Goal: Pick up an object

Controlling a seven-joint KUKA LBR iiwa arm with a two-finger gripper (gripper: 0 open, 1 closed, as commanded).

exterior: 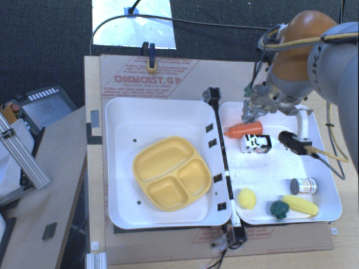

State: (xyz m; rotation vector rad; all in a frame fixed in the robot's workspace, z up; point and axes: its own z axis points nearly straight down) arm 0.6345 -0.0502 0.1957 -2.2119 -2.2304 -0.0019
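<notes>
In the right bin (268, 170) an orange carrot (244, 130) lies near the far left corner. A black-and-white block (256, 143) rests just in front of it. My gripper (252, 113) hangs right above the carrot's far end, close to touching it. Nothing is seen held in it. Along the near side lie a yellow lemon (247, 198), a green broccoli (279, 208) and a yellow corn cob (300, 205). A small white can (303, 185) lies on its side behind the corn.
The left bin (120, 128) holds a yellow divided plate (171, 172). A black divider strip (219, 150) runs between the two bins. My grey arm (314, 55) comes in over the right bin's far right corner.
</notes>
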